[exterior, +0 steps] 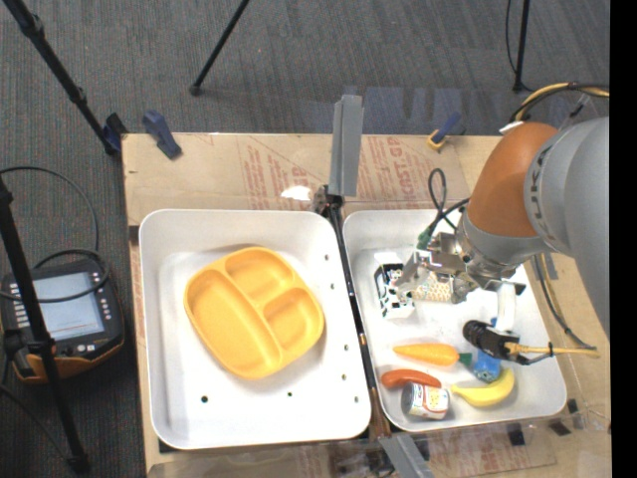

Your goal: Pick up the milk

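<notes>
The milk (392, 289), a small white carton with black cow spots and a blue edge, lies at the left side of the right bin (370, 239), near its middle. My gripper (426, 279) hangs low in that bin, just to the right of the carton and very close to it. Whether they touch cannot be made out. The grey arm with its orange band reaches in from the right above it.
The front of the right bin holds an orange carrot (426, 354), a red pepper (409, 377), a yellow banana (485, 393), a small blue item (486, 367) and a small labelled cup (427, 400). In the left bin (169, 406) lies a yellow divided plate (254, 310).
</notes>
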